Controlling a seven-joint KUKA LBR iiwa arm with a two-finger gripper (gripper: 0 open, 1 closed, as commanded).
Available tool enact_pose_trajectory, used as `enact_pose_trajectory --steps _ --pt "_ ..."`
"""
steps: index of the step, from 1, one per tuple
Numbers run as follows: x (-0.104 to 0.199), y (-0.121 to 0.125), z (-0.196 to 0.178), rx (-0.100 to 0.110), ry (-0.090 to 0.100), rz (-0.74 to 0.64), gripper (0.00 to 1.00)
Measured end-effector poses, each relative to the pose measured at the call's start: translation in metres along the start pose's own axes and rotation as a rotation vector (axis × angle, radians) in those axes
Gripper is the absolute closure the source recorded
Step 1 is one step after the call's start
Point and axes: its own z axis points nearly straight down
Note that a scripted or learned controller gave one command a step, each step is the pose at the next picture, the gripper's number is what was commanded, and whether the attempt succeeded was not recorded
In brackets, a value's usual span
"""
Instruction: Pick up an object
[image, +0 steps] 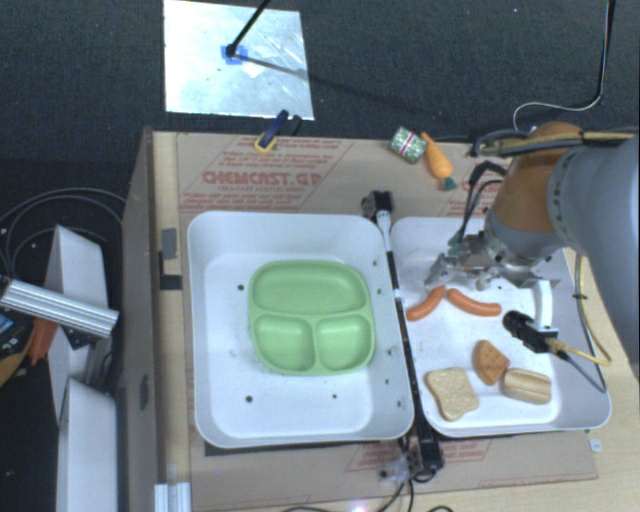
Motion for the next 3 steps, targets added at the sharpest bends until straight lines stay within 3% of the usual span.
enact_pose_trajectory --steps 1,2,3 --pt "0.024 -0.004 0.006 0.001 0.000 0.000 0.00" --pt "0.024 -0.003 -0.005 -0.001 0.000 -0.001 1.00" --pt "0.099 -0.008 -0.095 -0.002 0.001 0.000 1.00"
